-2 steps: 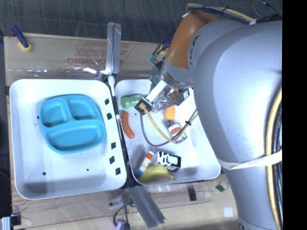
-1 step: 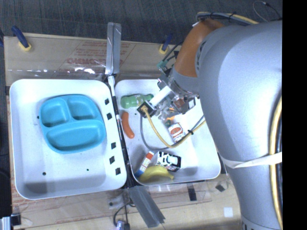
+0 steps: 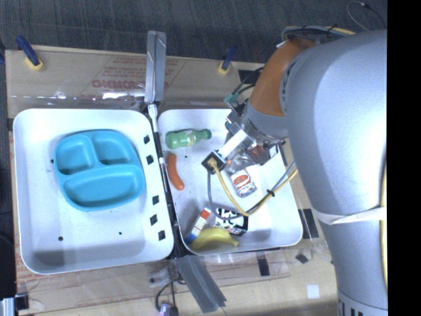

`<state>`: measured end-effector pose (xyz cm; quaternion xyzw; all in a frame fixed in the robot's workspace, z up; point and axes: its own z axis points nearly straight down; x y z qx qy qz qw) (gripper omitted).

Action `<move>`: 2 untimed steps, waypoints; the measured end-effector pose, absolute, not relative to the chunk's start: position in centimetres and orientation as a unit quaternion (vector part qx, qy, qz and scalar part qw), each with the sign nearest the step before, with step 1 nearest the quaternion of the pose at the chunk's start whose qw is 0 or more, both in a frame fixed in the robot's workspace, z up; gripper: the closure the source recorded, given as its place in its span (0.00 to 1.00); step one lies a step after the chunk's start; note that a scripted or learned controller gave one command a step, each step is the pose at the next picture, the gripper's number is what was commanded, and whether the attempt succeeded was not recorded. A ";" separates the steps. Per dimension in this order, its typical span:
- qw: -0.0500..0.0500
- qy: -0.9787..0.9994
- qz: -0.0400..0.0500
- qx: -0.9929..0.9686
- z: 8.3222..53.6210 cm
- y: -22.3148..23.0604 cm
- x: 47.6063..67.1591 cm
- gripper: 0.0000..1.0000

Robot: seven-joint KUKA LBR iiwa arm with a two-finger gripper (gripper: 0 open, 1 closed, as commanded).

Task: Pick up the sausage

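1. Sausage (image 3: 175,172): orange-red, lying lengthwise just left of frame centre, in the right bin (image 3: 276,226) close beside its left wall; nothing rests on it and nothing grips it
2. Gripper (image 3: 253,155): right of centre, over the right half of the same bin, well apart from the sausage; how far open it is cannot be told, and nothing is seen held in it
3. Green bottle (image 3: 187,137): on its side just above the sausage, near its upper end; whether they touch cannot be told
4. Small jar with a red label (image 3: 244,184): just below the gripper, the nearest item to it
5. Banana (image 3: 214,239), black-and-white packet (image 3: 230,219), small tube (image 3: 199,224): bunched at the bin's lower edge, apart from the sausage
6. Blue divided plate (image 3: 99,168): alone in the left bin (image 3: 85,239), left half of the frame
7. Status, as a judgement: pick not yet made; the gripper sits over the wrong part of the bin and needs to travel left; the wall beside the sausage and the bottle above it leave little room, so a grasp across its width from the open right side looks safest
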<state>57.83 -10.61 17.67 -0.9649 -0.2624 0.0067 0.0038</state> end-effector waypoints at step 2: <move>0.007 -0.192 0.011 -0.981 9.2 -13.9 59.4 1.00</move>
